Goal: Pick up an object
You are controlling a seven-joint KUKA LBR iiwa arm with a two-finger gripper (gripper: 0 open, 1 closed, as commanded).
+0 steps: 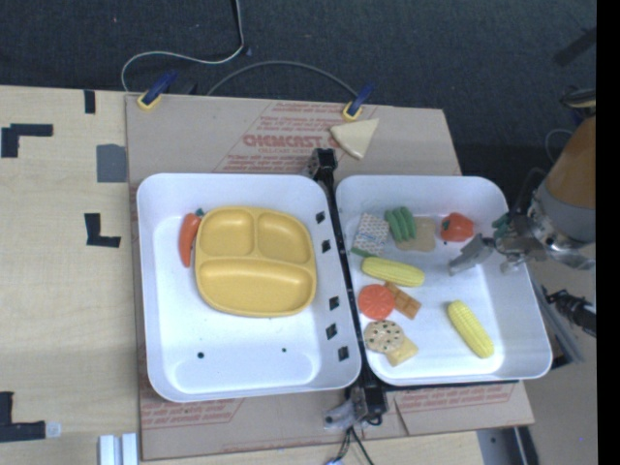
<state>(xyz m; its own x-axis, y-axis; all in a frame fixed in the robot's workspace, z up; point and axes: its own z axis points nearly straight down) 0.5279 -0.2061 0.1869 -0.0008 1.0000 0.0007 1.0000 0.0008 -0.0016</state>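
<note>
We see the gripper (472,257) low over the right bin (518,356), near its right wall, with the arm (572,197) entering from the right. Its grey fingers (463,261) point left; whether they are apart or closed we cannot tell, and nothing is visible between them.

Just up-left of the fingers: a tomato (457,227), red, rounded, small green top. Left of that, a green pepper (400,224) beside a tan slice (422,237). Directly left of the gripper, a corn cob (392,271), yellow, lying roughly crosswise. A second cob (470,328), yellow and ridged, lies below the gripper, tilted. Further down-left: an orange-red disc (377,302), a cookie (384,335) with dark chips, a tan cracker (403,352).

Far left, the left bin (160,260) holds a yellow tray (256,261) with a carrot (187,239) touching its left edge.
</note>
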